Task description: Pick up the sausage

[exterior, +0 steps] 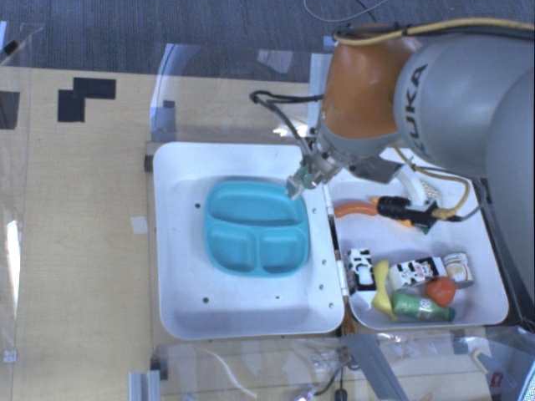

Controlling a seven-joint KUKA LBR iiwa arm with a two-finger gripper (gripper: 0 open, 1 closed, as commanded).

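Note:
An orange-red elongated piece [354, 210], which looks like the sausage, lies at the far left of the right bin [493, 295], near the divider. My gripper [302, 183] hangs over the left bin [180, 249], at the upper right rim of the blue compartment plate [255, 226]. It is to the left of the sausage, across the divider, and apart from it. Nothing shows in the gripper.
The front of the right bin holds a black-and-white carton [359, 270], a yellow banana [381, 287], a green bottle [422, 308], a second carton [418, 271], a red round piece [441, 291] and a small can [457, 268]. The arm's bulk covers the right bin's back.

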